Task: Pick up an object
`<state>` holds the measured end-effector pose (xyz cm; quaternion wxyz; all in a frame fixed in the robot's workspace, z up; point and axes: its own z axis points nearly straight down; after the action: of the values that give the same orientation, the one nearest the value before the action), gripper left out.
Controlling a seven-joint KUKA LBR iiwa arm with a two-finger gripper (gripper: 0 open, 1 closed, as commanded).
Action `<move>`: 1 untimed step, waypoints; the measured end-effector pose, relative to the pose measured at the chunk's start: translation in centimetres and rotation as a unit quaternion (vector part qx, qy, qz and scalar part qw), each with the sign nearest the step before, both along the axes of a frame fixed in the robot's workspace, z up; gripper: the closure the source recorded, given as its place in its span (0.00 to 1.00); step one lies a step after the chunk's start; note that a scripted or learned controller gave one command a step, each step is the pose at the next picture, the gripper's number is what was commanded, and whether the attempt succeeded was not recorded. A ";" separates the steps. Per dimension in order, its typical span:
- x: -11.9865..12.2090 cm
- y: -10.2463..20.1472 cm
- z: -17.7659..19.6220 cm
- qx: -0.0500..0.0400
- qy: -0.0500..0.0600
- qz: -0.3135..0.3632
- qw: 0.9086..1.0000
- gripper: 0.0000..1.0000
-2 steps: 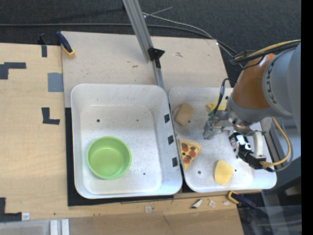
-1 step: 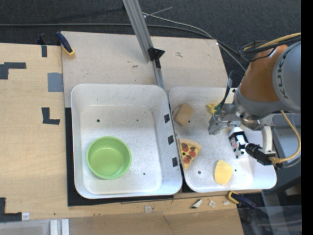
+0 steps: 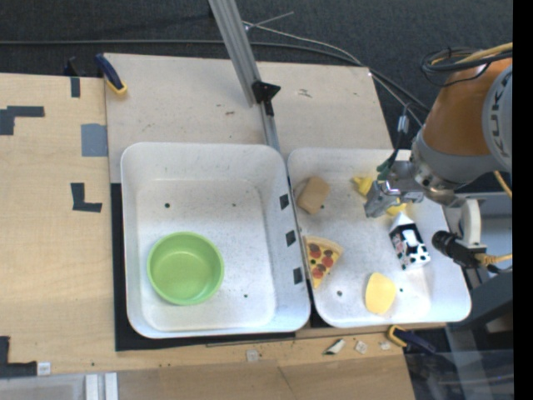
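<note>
Camera view: the gripper [image 3: 385, 200] hangs low over the right bin [image 3: 450, 307], just beside a small yellow piece [image 3: 361, 184] on its far-left side. Whether the jaws are open or closed cannot be told. A black-and-white bottle [image 3: 408, 244] lies just below the jaws, a brown block [image 3: 313, 194] well to their left, a pizza slice [image 3: 321, 258] and yellow lemon [image 3: 380, 293] farther down. This looks like the approach step; next, the jaws must settle around one object.

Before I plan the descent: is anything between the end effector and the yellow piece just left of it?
Nothing visible lies between them. The end effector sits right beside the yellow piece in the right bin; the black-and-white bottle lies below it.
</note>
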<state>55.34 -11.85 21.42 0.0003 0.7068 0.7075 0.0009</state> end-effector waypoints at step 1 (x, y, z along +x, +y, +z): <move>1.9 4.5 0.5 0.000 0.002 0.002 1.000 1.00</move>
<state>57.26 -7.39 21.92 -0.0014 0.7055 0.7087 -0.0002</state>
